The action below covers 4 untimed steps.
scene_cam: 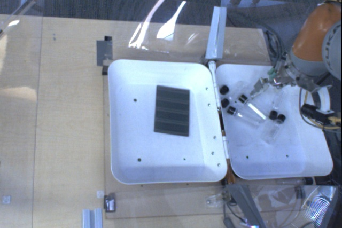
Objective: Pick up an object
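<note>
Two white bins sit side by side on the pale wooden bench, so going from the left: there's a small dark bracket [105, 50] at the back left corner of the left bin [125, 157], and another little grey clip [109, 203] on the bench near its front left corner. In the middle of that left bin lies a dark ribbed rectangular block [172, 111], flat, with its long side running front to back, well apart from the walls. A grey metal bar [216, 33] stands up at the back where the two bins meet. Over in the right bin [299, 165] it's messier: a bunch of clear plastic tubes with black caps [251, 111] are scattered across the back half, a few small black caps near the left wall, one tube lying at a slant in the middle, another cap-ended piece [277, 116] just right of it. Hard to count them exactly since the clear plastic blends into the white. The arm [315, 42] comes in from the right, orange band up top, and the gripper [265, 84] reaches down over the back of the right bin, right by the tubes. Honestly can't tell how its tips are set, the view is too small and cluttered there, and I don't see anything clearly caught in it.
</note>
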Motion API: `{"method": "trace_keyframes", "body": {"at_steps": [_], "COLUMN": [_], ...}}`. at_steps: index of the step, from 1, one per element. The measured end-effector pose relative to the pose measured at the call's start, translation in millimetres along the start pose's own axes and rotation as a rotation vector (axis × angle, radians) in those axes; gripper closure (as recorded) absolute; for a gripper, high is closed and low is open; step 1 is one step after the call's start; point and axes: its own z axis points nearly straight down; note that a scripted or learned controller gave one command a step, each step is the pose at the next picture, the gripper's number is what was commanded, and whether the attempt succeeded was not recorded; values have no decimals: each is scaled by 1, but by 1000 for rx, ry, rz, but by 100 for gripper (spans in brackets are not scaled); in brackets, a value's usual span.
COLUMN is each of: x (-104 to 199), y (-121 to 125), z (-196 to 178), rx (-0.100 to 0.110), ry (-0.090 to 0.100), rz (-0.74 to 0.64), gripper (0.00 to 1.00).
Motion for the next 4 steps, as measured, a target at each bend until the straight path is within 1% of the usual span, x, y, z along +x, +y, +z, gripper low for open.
{"method": "trace_keyframes", "body": {"at_steps": [1,2,3,4], "x": [64,64,64,65], "y": [12,16,15,22], "z": [18,4,4,13], "rx": [0,-12,-11,-7], "ry": [-2,-3,-5,-17], "rz": [-104,-107,-107,-118], "gripper": [0,100,0,0]}}
